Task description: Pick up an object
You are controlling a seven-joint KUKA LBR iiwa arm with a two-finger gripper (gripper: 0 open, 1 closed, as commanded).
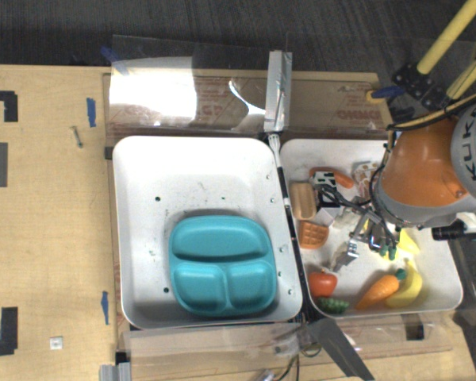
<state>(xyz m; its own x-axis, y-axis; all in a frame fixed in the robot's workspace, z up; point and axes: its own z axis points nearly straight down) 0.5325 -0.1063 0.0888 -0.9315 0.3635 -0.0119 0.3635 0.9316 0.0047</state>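
The gripper (351, 252) hung low in the right bin (452, 296), and I could not tell whether it was released or clenched. The toy carrot (378, 290) lay just beside it, touching the banana (411, 280), with the tomato (323, 283) near. Coming down here, it risked nudging that cluster apart and closing on nothing.

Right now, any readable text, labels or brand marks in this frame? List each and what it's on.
"KU": large dark letters on the grey arm housing at the right edge, cut off by the frame.
Reddish printed lines on the brown cardboard panel behind the left white bin: too blurred and washed out by glare to read.
Reddish print on the cardboard strip behind the right white bin: too blurred to read.
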